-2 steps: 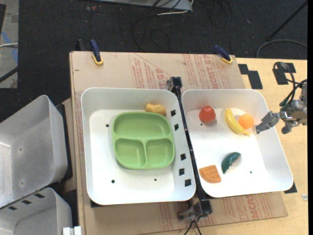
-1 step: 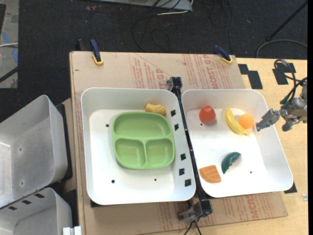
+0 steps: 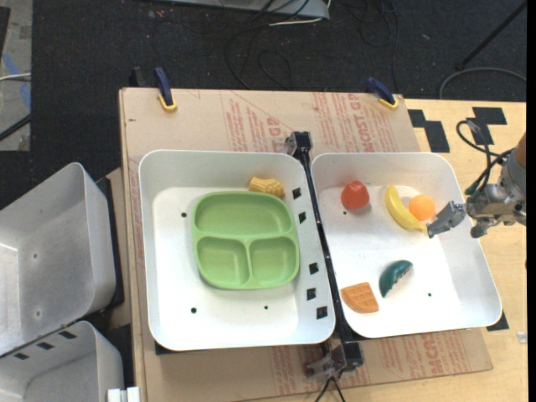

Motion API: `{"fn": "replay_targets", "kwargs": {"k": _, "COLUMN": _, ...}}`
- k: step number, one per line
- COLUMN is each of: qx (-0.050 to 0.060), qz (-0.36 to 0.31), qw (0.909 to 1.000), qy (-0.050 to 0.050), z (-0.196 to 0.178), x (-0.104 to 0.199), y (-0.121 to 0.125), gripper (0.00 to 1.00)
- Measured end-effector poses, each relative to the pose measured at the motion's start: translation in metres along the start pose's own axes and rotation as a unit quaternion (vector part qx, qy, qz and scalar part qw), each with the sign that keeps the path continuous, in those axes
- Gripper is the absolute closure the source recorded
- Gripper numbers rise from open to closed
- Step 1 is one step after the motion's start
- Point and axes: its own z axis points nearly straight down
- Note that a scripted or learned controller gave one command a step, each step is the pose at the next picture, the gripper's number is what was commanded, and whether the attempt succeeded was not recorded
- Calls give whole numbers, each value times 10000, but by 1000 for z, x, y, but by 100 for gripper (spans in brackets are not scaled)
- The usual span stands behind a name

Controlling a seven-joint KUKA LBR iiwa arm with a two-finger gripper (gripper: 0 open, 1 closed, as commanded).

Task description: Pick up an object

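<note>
Dark carpet strewn with cables is surrounding a cardboard-topped surface [image 3: 218, 115], and two shallow white bins are sitting side by side on it. Blue and yellow clamps [image 3: 165, 90] are gripping the far edge of the cardboard.

Seen from the overhead camera, the left bin [image 3: 159, 224] is holding a green divided plate [image 3: 246, 239], with a small tan waffle-like piece [image 3: 266, 186] lying just beyond the plate's far right corner.

The right bin [image 3: 469, 283] is carrying the loose objects. A red tomato-like ball [image 3: 355, 195] is sitting near the far left of it. A yellow banana [image 3: 402, 210] is lying to its right, and an orange ball [image 3: 421, 206] is resting against the banana. Toward the near side, a dark teal piece [image 3: 394, 275] is lying beside an orange wedge-shaped piece [image 3: 360, 297], which is close to the divider between the bins.

The arm [image 3: 502, 193] is reaching in from the right, over the right bin's right rim. Its end effector [image 3: 456, 217] is hanging just right of the banana and orange ball, with one grey finger [image 3: 444, 219] pointing toward them; whether the fingers are apart or together cannot be told, and nothing is showing between them.
</note>
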Motion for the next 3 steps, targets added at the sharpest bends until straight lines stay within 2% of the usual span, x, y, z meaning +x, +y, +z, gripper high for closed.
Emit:
{"fn": "replay_targets", "kwargs": {"k": 2, "qx": -4, "qz": 2, "qw": 10000, "qy": 0, "z": 87, "x": 1, "y": 9, "gripper": 0}}
{"fn": "replay_targets", "kwargs": {"k": 3, "qx": -31, "qz": -1, "qw": 10000, "qy": -11, "z": 74, "x": 1, "y": 10, "gripper": 100}}
